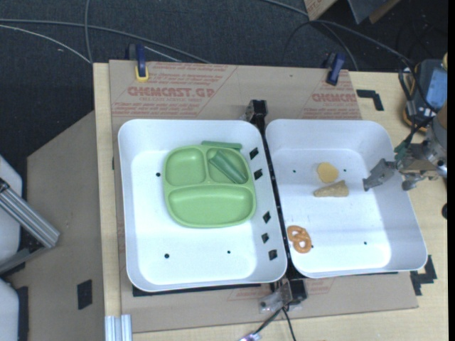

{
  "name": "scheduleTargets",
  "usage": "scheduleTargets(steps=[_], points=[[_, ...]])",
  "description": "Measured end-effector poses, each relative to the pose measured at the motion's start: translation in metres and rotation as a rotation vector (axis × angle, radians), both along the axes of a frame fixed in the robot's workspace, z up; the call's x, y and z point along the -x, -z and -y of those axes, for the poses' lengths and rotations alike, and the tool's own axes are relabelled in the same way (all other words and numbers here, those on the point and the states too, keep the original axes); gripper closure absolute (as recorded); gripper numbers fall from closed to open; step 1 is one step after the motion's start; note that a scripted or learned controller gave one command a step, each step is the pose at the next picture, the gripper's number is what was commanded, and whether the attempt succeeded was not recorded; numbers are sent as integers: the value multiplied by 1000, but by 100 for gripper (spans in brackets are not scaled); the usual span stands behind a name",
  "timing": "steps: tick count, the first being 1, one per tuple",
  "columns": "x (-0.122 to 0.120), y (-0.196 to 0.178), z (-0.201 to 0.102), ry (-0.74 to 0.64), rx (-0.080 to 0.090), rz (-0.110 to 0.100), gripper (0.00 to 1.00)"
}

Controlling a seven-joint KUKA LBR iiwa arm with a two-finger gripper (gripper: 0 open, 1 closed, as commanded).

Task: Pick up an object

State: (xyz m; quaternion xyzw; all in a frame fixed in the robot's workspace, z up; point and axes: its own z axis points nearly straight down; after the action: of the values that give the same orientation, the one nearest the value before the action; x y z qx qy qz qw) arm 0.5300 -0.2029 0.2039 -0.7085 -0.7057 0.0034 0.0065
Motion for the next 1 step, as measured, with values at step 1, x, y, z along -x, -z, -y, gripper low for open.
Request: scheduleTargets(steps=[1], points=[[-3,-7,0,-4,4,13,0]])
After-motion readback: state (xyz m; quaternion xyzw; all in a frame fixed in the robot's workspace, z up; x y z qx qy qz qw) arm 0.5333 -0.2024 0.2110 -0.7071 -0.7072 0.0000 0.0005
